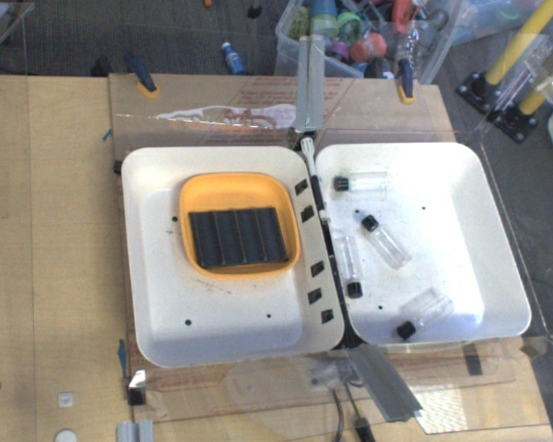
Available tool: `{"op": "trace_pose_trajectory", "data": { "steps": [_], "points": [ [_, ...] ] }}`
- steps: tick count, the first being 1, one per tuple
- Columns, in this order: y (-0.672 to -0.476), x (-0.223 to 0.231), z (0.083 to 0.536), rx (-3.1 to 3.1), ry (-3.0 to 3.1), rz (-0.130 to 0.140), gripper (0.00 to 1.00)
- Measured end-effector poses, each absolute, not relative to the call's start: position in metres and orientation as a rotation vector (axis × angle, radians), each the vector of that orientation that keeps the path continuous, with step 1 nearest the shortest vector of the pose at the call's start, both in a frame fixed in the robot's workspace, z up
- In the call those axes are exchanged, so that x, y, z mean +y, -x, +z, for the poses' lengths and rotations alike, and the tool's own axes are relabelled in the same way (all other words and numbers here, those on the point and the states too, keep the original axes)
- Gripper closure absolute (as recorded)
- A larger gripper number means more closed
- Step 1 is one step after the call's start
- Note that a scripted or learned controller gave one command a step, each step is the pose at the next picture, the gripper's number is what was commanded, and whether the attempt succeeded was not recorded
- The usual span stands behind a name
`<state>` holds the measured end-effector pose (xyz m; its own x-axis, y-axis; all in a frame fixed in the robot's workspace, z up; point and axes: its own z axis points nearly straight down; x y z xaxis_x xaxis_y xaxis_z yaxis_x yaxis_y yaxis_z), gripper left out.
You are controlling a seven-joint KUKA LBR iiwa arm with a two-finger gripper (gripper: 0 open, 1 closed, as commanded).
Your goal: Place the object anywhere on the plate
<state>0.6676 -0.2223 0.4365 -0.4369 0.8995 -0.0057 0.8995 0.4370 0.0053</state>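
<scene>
Four clear vials with black caps lie scattered in the right bin (461, 238): one near the top (361, 183), one at centre (383, 240), one beside the divider (348, 263), one at the lower edge (424, 311). The orange plate (195, 201) sits in the left bin (147, 247), carrying a dark ribbed block (238, 238) but no vial. By this evidence the task is not begun; the hand's state cannot be told.
</scene>
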Motion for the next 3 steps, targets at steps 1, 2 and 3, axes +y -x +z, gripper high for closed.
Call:
{"op": "trace_pose_trajectory", "data": {
  "steps": [1,2,3],
  "points": [
    [-0.668,-0.221,0.437,2.909,-1.172,0.002,1.0],
    [-0.662,-0.22,0.437,2.968,-1.019,0.001,1.0],
    [-0.655,-0.221,0.437,3.087,-0.561,0.002,1.0]
  ]
}}
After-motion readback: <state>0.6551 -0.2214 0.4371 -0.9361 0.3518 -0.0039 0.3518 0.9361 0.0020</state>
